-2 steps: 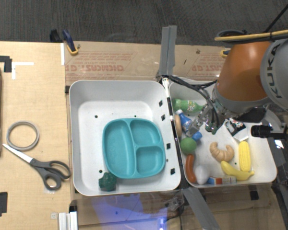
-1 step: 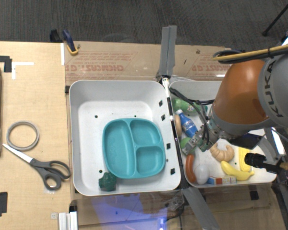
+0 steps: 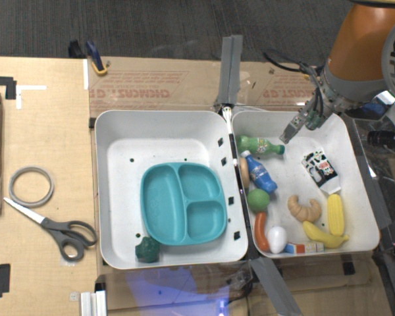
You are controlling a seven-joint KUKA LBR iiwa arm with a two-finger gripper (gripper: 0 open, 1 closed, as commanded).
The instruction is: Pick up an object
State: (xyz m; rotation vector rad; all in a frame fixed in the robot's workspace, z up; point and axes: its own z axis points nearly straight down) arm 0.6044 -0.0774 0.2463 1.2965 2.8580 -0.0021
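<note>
I can't tell the jaw state from here; the gripper is a small grey blur at the arm's tip, nothing visibly between its tips. I take the green bottle as my landmark. The gripper hangs just up and to the right of the bottle's fat end, over bare floor of the right bin, apart from everything.

Step in hand, as I judge it: approach, pre-grasp. Nothing's picked yet. The likeliest target is the green bottle itself, lying on its side near the divider. Next move, I reckon: shift toward the bottle, line up across its short axis, drop, then close.

Other stuff, all w/ ref to the bottle: blue bottle just below it, nearly touching, so a sloppy descent could catch both. Green ball further below, then a red-orange piece and a white egg. Black-and-white carton well to the right. Croissant-like thing, corn cob and banana down-right, packed close.

The bin wall sits right beside the bottle's cap end, so little finger room there. The left bin, far left of the bottle, holds a teal tray and a dark green lump.
</note>
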